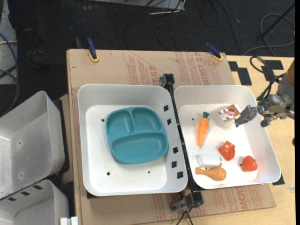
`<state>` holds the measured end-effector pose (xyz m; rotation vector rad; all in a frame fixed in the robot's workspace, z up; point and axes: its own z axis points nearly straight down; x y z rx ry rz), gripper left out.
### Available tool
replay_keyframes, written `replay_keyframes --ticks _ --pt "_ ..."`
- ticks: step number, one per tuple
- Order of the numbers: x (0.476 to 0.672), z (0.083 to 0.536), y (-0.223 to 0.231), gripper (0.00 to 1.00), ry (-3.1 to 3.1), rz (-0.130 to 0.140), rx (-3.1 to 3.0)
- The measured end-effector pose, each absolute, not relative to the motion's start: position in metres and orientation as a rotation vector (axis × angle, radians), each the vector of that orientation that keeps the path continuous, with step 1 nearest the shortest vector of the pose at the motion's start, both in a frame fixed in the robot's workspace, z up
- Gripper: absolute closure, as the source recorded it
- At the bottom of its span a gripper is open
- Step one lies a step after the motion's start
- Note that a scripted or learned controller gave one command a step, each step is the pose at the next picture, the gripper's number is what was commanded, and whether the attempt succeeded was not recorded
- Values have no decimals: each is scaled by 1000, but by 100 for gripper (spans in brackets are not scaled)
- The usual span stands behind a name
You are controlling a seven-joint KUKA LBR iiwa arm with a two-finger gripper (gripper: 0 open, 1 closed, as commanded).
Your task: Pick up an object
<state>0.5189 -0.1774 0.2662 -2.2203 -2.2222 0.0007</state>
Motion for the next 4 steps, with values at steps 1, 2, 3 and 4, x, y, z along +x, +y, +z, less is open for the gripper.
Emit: replay_keyframes --ticks 1,2,3,4 --pt "523 213 -167 0 -2218 3 -2219" --pt "526 168 -163 0 -2218 3 -2220" --pt "531 106 -163 0 -2216 5 -2220" --pt "532 120 -163 100 -2219 0 -2225"
